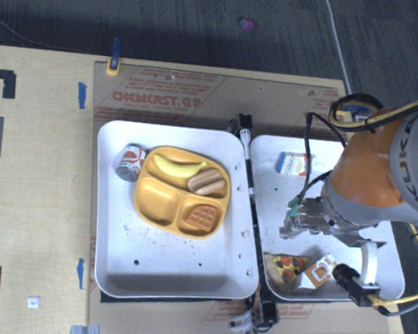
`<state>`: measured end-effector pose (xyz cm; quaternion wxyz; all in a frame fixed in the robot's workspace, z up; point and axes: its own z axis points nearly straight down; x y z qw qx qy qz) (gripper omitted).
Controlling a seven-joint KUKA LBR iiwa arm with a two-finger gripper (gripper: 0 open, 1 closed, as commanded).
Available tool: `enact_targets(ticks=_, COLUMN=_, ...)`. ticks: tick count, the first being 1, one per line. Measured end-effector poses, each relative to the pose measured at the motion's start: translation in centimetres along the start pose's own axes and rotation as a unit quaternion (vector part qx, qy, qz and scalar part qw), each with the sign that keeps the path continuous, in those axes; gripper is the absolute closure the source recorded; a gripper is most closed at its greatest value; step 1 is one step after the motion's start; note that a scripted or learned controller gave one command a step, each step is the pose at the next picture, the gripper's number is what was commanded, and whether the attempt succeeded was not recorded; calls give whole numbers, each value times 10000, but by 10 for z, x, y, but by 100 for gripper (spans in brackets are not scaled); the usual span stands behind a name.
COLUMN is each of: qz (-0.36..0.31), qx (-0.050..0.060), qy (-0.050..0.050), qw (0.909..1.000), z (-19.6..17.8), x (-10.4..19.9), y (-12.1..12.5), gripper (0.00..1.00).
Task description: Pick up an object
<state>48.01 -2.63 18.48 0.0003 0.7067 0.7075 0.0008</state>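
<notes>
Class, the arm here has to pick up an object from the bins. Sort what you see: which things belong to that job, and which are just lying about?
Part of the job:
- end effector, over the right bin
- small white-and-blue carton
- pizza slice toy
- small orange-and-white box

Lying about:
- yellow food tray in the left bin
- can beside it
- blue clamp on the bench

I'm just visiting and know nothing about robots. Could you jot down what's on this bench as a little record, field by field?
left bin: holds a yellow food tray and a small can
yellow food tray: three compartments, with a toy banana, sausage and waffle
small can: beside the tray's upper left corner
right bin: small white and blue carton near the far edge, pizza slice and small orange and white box near the front
arm: reaching over the right bin
gripper: low over the bin's middle, finger state unclear
</notes>
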Motion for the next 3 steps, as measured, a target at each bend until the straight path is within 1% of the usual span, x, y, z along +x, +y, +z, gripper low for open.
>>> enact_targets(ticks=1, qz=8, qx=-4, qy=-13, qw=10000, z=0, x=-60, y=-1, gripper=100)
enact_targets(ticks=2, qz=-4, qx=-13, qy=-8, qw=10000, z=-10, x=-26, y=0, gripper=100)
enact_targets(ticks=3, qz=1, qx=-14, qy=-12, qw=10000, z=-14, x=-34, y=0, gripper=100)
